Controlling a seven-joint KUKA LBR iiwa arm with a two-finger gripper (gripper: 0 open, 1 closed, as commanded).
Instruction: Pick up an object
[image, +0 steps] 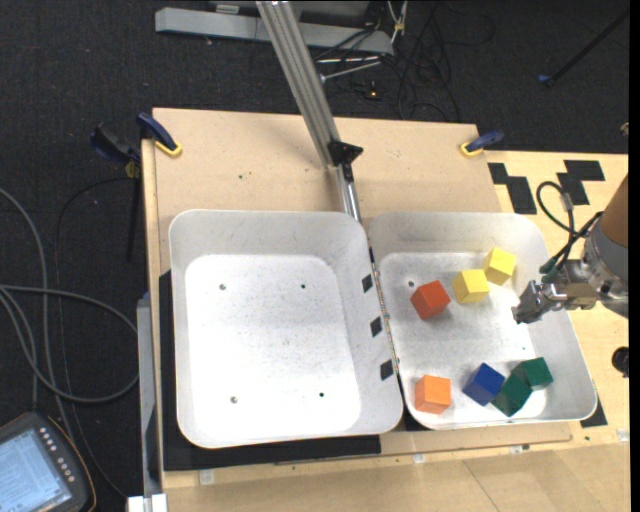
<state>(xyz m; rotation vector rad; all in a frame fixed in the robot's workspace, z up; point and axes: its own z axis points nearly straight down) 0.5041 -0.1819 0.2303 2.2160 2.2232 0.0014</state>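
Note:
The right bin (455, 235) holds several coloured blocks. A red block (430, 299) sits near its middle left, with two yellow blocks (471, 286) (501, 265) to its right. Along the front lie an orange block (433, 393), a blue block (485, 383) and two dark green blocks (530, 373) (512, 394). My gripper (530, 303) hangs over the right part of this bin, to the right of the yellow blocks and above the green ones. I see nothing held in it.
The left bin (265, 320) lies beside the right one on the wooden bench (250, 160). A slanted metal pole (305, 80) rises from between the bins at the back. Blue and yellow clamps (158, 133) (482, 143) grip the bench's far corners.

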